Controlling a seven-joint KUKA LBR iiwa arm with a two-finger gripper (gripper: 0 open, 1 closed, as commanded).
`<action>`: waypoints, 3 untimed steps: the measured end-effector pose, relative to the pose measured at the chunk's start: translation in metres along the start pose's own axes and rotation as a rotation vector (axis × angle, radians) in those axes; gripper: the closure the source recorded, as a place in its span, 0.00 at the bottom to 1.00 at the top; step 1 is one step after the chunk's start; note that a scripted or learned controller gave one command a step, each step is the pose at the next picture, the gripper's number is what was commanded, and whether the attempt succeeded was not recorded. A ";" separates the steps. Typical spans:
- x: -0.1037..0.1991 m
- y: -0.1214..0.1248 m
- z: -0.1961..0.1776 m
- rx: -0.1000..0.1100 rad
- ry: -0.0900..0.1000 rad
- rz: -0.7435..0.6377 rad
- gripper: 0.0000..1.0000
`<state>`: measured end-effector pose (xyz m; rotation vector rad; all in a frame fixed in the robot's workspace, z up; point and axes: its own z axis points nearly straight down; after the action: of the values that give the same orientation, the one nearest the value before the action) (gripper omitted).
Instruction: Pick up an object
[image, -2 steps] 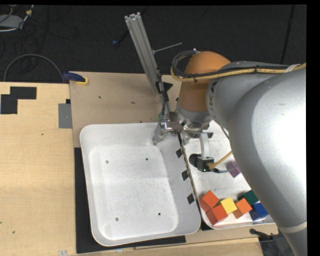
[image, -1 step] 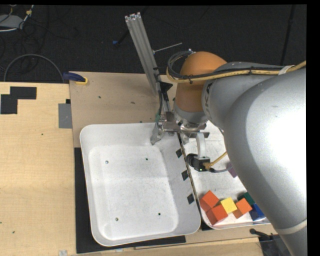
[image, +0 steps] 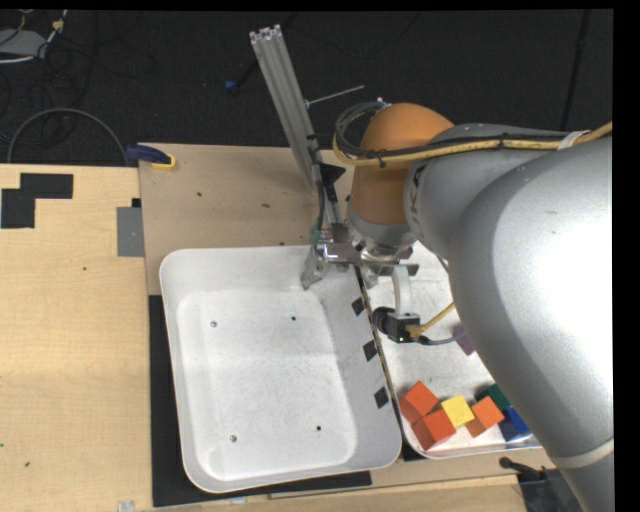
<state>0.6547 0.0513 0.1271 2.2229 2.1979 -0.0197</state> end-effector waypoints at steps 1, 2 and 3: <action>0.001 0.001 0.001 -0.001 -0.003 0.001 0.00; -0.007 0.001 0.001 0.000 -0.028 0.006 1.00; -0.007 0.001 0.001 0.000 -0.027 0.006 1.00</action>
<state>0.6554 0.0441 0.1266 2.2153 2.1780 -0.0491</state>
